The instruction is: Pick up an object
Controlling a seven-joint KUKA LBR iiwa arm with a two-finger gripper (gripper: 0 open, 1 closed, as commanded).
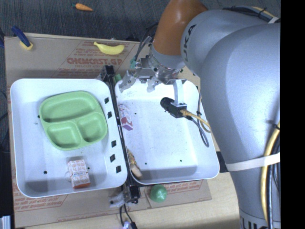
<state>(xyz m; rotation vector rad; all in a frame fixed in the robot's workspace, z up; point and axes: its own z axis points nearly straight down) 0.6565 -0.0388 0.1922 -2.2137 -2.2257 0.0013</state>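
My gripper (pixel 138 84) hangs over the back left corner of the right bin (pixel 190 166). Its two fingers stand apart and open, with only bin floor between them. A small red and white packet (pixel 125 117) lies just below it, against the right bin's left wall. A tan object (pixel 133 166) rests on the divider near the front. In the left bin (pixel 21 128) a green divided plate (pixel 72 119) lies flat, with a small printed carton (pixel 78 173) in front of it.
A black fitting with a yellow cable (pixel 174 107) hangs from the arm over the right bin. A yellow banana (pixel 109 47) lies on the bench behind the bins, and a green ball (pixel 158 193) in front. The arm's grey body covers the right side.
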